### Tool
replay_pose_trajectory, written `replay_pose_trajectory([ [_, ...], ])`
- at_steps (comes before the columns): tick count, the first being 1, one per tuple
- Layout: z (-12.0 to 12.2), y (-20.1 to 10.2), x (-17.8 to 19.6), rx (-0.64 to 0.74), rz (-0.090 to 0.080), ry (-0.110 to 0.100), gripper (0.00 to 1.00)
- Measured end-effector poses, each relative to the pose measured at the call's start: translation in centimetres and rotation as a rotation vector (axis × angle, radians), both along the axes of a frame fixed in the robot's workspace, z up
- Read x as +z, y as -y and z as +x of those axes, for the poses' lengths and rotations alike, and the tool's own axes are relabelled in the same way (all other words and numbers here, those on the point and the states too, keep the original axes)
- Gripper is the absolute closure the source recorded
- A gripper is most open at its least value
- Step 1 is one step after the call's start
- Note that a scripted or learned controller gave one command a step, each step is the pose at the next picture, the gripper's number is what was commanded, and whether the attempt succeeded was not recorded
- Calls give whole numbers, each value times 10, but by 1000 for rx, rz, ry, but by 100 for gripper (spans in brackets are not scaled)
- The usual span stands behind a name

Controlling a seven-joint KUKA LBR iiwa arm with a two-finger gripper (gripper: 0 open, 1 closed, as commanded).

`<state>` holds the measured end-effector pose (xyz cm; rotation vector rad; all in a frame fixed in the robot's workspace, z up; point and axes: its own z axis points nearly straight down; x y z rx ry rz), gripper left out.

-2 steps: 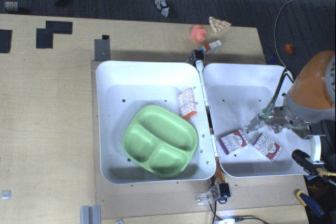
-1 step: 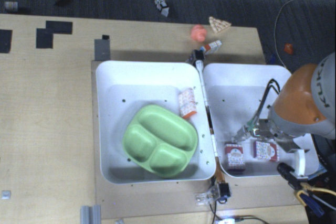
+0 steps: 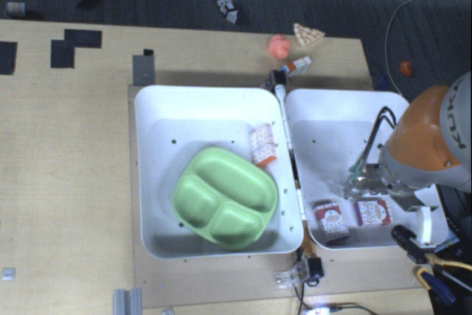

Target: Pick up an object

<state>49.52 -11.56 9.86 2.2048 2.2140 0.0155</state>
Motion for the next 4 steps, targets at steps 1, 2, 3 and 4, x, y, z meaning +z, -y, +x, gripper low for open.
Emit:
replay_pose_trajectory([
  [1,47,-77,87,1,7,-14,100],
  [2,46,-76,86,1,5,-16,0],
  [3,7,-18,-12,-2,4,-13,0],
  [4,9,-18,0,-1,3,-5,100],
])
